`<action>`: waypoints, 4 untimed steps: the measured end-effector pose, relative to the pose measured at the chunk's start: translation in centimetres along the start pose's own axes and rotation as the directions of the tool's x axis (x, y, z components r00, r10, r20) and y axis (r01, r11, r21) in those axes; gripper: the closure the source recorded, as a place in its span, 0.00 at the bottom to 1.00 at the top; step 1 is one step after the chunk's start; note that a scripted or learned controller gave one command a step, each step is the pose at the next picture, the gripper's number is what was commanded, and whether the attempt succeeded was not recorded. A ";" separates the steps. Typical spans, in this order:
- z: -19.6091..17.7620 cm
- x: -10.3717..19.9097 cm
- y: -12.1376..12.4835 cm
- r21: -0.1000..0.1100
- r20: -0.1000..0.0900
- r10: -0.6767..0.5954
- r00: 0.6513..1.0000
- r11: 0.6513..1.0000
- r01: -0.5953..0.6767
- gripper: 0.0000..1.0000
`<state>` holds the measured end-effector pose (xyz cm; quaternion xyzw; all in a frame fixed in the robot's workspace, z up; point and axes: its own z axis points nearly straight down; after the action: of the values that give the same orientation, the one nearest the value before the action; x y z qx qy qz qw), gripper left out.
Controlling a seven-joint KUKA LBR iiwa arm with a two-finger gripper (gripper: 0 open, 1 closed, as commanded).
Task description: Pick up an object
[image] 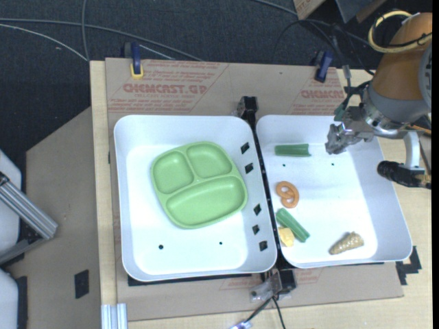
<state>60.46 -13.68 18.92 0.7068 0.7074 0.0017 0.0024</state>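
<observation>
The right bin [370, 197] holds a green stick [292, 151] near its far left, an orange pretzel [288, 194] below it, a second green piece [293, 224] beside a small yellow bit [286, 236], and a tan cone-shaped piece [346, 242] near the front. My gripper [336, 142] hangs over the far part of the right bin, just right of the green stick and apart from it. Nothing shows between its tips.
A green three-compartment plate [199, 184] lies in the left bin [137, 225]. Black clips line the divider [254, 177] between the bins. Blue clamps [136, 59] sit at the board's far edge. A black part [401, 173] juts over the right bin's right rim.
</observation>
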 end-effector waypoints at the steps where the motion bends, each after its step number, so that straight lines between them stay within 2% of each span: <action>1: -4.7 0.6 0.5 -0.001 0.000 -0.001 1.000 1.000 0.001 1.00; 2: -3.7 5.5 -1.8 0.009 -0.005 -0.004 1.000 1.000 0.004 1.00; 4: -5.6 15.8 -4.6 0.008 -0.005 -0.006 1.000 1.000 0.006 1.00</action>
<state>55.77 2.09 24.51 0.7049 0.7093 0.0005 -0.0022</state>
